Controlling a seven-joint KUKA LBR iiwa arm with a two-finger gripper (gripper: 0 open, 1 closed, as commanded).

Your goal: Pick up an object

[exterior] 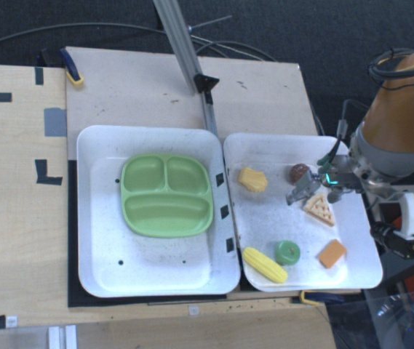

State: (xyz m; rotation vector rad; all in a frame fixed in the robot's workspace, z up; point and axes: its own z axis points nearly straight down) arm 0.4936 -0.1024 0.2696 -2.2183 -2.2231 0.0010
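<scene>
My bench [156, 86] is pale wood and carries two shallow white bins with rounded corners. The left bin [97, 267] holds a smooth green plate [167, 195] split into three compartments. The right bin [352, 271] holds six small pieces: a ribbed yellow corn cob [265, 265] near the front edge, a lumpy yellow chunk [252, 179], a tan wedge with red dots [320, 209], an orange block [331, 254], a round green piece [288, 251] and a dark reddish lump [299, 171]. My tool [305, 190] hangs between the lump and the wedge, its fingers spread, pinching nothing.
</scene>
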